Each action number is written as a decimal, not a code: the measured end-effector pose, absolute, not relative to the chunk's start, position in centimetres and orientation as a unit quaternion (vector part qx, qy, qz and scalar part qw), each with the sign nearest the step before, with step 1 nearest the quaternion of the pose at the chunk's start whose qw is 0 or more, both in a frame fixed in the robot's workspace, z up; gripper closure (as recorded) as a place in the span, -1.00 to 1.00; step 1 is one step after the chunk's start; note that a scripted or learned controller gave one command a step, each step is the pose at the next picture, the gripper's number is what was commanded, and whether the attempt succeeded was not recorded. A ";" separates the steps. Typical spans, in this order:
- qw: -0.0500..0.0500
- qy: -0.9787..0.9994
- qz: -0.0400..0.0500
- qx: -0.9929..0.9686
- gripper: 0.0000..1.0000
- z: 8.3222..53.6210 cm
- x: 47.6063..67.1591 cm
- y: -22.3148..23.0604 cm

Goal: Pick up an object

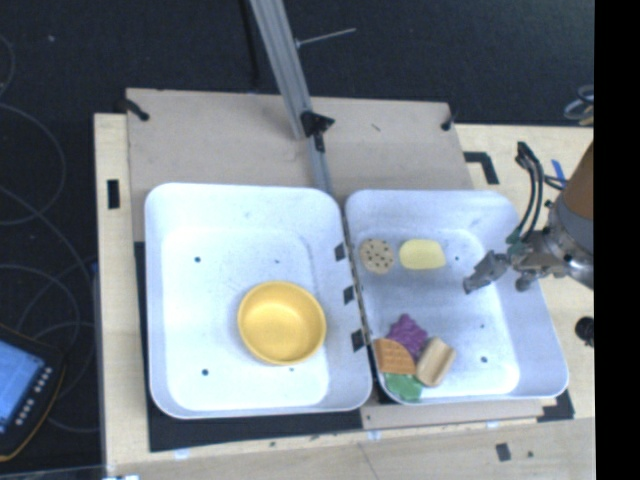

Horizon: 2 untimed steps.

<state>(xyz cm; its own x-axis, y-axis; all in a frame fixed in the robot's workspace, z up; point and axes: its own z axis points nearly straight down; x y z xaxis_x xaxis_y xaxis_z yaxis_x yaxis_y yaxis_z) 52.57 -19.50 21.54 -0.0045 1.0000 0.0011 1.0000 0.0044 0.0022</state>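
My gripper (497, 274) hangs over the right side of the right bin (500, 208), with its fingers spread apart and nothing between them. To its left lie a pale yellow oblong piece (422, 255) and a round speckled cookie (376, 256). Near the bin's front edge sit a purple grape cluster (406, 330), an orange wedge (394, 356), a tan bread-like piece (434, 361) and a green item (404, 386) partly under them. A yellow bowl (281, 321) rests in the left bin (200, 218).
A grey metal pole (285, 53) slants from the top down to the gap between the bins. The arm enters from the right edge with cables (530, 183) above it. A tablet (20, 383) lies at the lower left, off the bench.
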 end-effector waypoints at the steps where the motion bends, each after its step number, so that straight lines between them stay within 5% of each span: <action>1: 0.001 0.708 0.001 0.706 -1.00 21.5 52.6 -19.5; 2: -0.001 0.707 -0.002 0.708 -1.00 16.3 52.2 -20.7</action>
